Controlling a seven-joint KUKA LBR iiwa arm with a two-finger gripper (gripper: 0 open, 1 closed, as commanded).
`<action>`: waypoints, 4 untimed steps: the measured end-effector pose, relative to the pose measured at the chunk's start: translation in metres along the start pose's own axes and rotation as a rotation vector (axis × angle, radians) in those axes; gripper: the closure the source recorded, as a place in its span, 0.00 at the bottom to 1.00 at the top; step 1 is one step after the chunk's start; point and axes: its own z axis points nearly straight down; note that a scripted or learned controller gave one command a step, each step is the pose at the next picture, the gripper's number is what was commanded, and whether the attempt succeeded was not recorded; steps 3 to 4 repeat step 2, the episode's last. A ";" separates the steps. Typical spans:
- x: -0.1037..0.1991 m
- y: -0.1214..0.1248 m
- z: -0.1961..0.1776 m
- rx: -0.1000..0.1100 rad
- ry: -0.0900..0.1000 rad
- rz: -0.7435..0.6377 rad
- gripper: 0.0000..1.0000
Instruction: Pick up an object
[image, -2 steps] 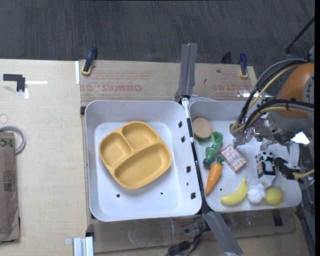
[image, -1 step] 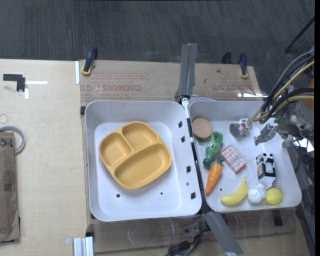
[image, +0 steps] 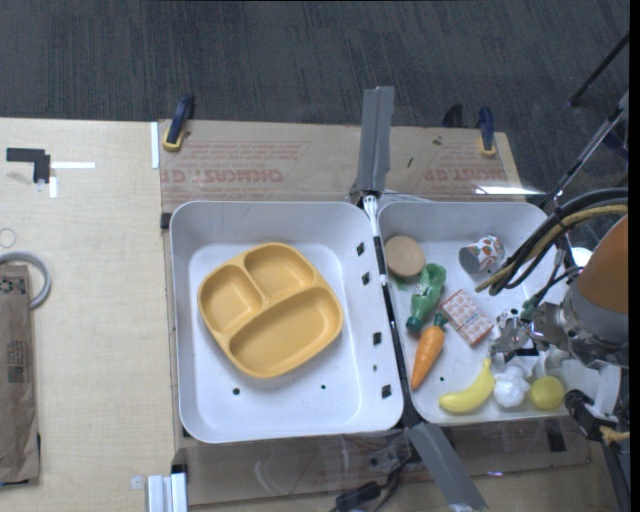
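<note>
Two shallow white bins sit side by side; the arm's pincer (image: 512, 338) hangs over the right bin (image: 440, 222), and whether it is spread or pressed together cannot be told. Just below it lies a small white ball (image: 509, 390), with a round yellow lemon (image: 547, 392) to the lower right and a yellow toy banana (image: 469, 392) to the lower left. A pink patterned box (image: 467, 316) lies just left of it, and an orange toy carrot (image: 427, 352) farther left. Well to the left, the left bin (image: 190, 330) holds a yellow divided plastic plate (image: 269, 309).
</note>
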 end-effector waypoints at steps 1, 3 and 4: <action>0.021 0.063 0.000 0.000 -0.001 0.185 0.00; 0.021 0.062 -0.009 0.002 -0.003 0.182 1.00; 0.021 0.062 -0.009 0.002 -0.003 0.182 1.00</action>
